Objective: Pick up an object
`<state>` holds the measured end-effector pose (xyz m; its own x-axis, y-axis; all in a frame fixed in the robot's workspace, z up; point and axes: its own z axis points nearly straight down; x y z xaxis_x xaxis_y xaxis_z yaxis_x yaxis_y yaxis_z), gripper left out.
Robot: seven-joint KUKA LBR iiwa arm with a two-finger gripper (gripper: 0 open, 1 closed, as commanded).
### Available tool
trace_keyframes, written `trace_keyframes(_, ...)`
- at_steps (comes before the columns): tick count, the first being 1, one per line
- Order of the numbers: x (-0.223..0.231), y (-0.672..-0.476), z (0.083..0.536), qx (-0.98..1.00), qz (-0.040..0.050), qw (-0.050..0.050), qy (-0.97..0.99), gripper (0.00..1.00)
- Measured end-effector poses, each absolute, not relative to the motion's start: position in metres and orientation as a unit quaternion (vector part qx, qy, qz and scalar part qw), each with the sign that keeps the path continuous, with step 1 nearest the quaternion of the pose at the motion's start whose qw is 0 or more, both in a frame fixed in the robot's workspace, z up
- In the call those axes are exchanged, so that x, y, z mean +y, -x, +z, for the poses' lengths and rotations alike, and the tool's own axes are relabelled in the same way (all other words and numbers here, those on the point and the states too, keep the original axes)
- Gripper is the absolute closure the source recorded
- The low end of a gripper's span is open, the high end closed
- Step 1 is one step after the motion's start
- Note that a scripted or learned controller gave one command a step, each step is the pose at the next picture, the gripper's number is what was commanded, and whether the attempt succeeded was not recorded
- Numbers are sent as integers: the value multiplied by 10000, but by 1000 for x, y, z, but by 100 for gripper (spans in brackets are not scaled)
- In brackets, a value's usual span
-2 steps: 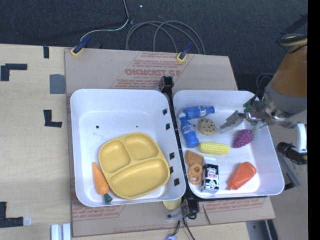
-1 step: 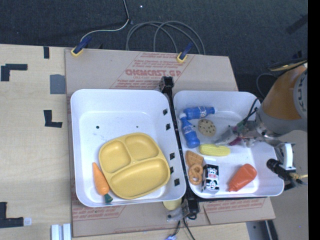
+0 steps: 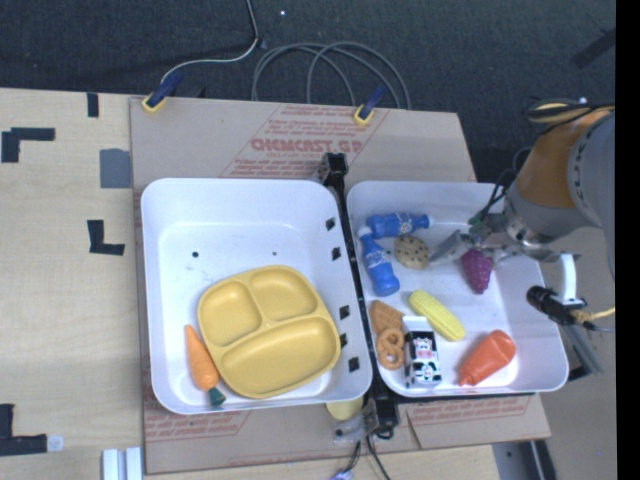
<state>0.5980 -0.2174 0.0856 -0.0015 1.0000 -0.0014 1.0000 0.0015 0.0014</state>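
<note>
Meanwhile, the gripper [image 3: 478,240] hovers over purple toy grapes [image 3: 477,270] in the right bin [image 3: 520,372].
Jaws' state cannot be told — the grapes lie mid-bin, right of the cookie [image 3: 411,251]; probably light, knobbly, hard plastic, best pinched across the narrow waist.

Grey arm [image 3: 596,173] with an orange band [image 3: 545,173] and metallic wrist hardware.

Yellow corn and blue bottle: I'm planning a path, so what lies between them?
Bare white bin floor separates the corn from the blue bottle in the camera view.
</note>
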Motion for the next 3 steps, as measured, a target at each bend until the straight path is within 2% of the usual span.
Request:
trace_keyframes(1, -224, -558, 104, 7067, -12, -5, -7075, 0)
trace_keyframes(2, -207, -637, 89, 7093, 13, 16, -7049, 0)
trace_keyframes(3, -223, -570, 88, 7075, 27, 26, -7067, 0)
